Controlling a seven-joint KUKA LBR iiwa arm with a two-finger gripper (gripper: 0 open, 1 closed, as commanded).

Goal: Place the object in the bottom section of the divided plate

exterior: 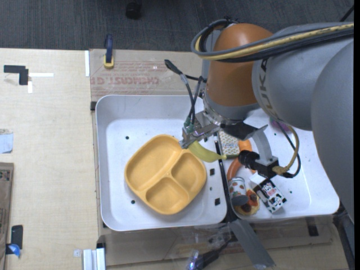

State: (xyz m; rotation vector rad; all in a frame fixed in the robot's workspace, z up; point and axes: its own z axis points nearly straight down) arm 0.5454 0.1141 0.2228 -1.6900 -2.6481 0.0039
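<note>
Pale wooden bench (pixel 45 151) fills the left of the camera view, with dark carpet above it and a strip of cardboard bearing red printing that reads backwards and cannot be made out. Two shallow white bins sit side by side. The left bin (pixel 112 167) holds a yellow divided plate (pixel 165 174), turned at an angle, with one large section and two smaller ones, all bare. Its lowest section faces the near edge of the bin.

From the right, the grey arm with its orange band (pixel 239 66) reaches over the divider between the bins. The gripper (pixel 192 135) hangs just past the plate's upper right rim. A yellow banana-like object (pixel 203 152) lies right beneath it, touching or nearly touching the plate's rim and stretching toward the divider. Whether the jaws are closed on it or open cannot be told; the wrist hides them.

The right bin (pixel 315 190) holds a jumble: an orange item, a small can, a black-and-white cow-patterned box (pixel 271 197), and a patterned packet. No label is legible.

Judging by position, the object has not reached the bottom section yet.
</note>
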